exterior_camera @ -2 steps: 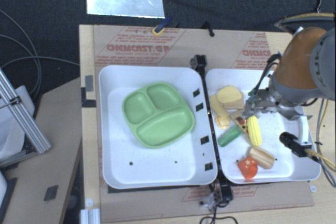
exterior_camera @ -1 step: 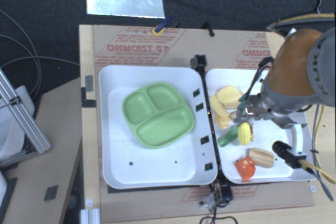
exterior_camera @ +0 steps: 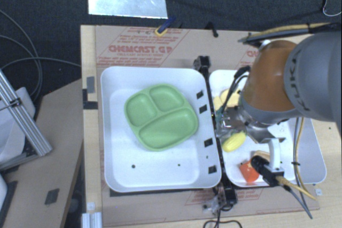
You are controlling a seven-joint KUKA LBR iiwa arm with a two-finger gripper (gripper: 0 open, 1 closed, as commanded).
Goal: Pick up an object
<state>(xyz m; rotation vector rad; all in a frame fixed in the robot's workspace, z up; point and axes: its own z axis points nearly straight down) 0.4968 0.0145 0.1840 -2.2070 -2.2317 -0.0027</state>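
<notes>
Overhead, a grey KUKA arm (exterior_camera: 299, 77) with an orange band (exterior_camera: 272, 75) reaches in from the right and hangs over the right bin (exterior_camera: 315, 168), its bulk covering most of that bin's upper half. The gripper (exterior_camera: 251, 128) sits low beneath the wrist, near the bin's left wall, but the wrist hides it and the camera cannot tell whether it is released, clenched or grasping anything. Just below and left of it lies a yellow object (exterior_camera: 233, 141), tilted, close to the divider between the bins; whether the gripper touches it cannot be told. A second yellow piece (exterior_camera: 220, 99) peeks out higher up, beside the arm's edge. Nearer the front of the right bin, an orange-red object (exterior_camera: 248, 171) rests on the floor, just beside a black part (exterior_camera: 265, 169) of the tool hardware. In the left bin (exterior_camera: 120, 168), a green divided plate (exterior_camera: 161, 116) lies flat, slightly above centre, with two small compartments at the top and one large one below. Black clips (exterior_camera: 206, 109) run down the wall shared by the bins. Both bins sit on a brown printed board (exterior_camera: 141, 45) on the bench. Cables (exterior_camera: 299, 189) trail from the arm across the right bin's front corner.
</notes>
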